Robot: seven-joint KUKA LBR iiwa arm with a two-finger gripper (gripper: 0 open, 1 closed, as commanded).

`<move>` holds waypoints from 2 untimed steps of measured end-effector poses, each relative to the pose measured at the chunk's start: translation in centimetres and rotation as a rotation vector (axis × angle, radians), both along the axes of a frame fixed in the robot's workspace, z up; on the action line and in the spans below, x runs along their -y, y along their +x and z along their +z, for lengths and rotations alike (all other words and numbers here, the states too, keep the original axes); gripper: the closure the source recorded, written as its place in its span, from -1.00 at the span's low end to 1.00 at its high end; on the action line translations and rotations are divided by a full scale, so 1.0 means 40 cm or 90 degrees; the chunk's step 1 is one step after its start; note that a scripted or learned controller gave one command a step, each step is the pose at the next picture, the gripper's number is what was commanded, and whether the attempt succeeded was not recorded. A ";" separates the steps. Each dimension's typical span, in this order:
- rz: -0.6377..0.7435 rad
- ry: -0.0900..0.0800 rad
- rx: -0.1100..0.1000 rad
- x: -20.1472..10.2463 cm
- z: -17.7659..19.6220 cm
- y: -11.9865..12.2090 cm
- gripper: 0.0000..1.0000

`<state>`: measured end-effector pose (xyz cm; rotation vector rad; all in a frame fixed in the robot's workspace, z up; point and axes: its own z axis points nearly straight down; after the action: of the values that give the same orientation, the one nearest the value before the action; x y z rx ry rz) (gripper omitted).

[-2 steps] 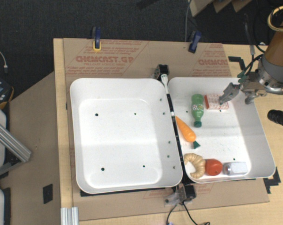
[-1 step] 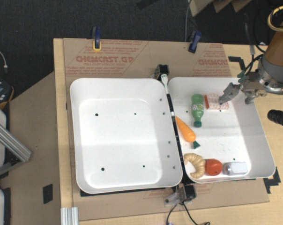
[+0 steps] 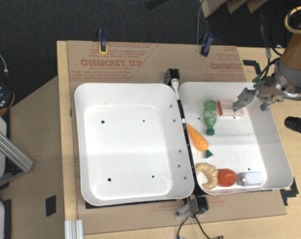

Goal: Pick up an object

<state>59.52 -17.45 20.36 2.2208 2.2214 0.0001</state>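
Camera view: metal tool [image 3: 252, 99], prongs spread, above flat red-white packet [image 3: 228, 108] beside glossy green bottle [image 3: 210, 115].

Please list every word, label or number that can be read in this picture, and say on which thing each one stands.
"CHEMCAST GP": red print on the brown board under the bins, top left.
The same red print at top right: partly covered, not fully readable.
Green bottle label: too small to read.
Red and white packet: blurred, unreadable.
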 end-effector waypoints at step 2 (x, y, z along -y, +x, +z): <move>0.000 0.000 0.000 0.000 0.000 0.000 -1.00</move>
<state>59.53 -17.45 20.36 2.2207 2.2214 0.0001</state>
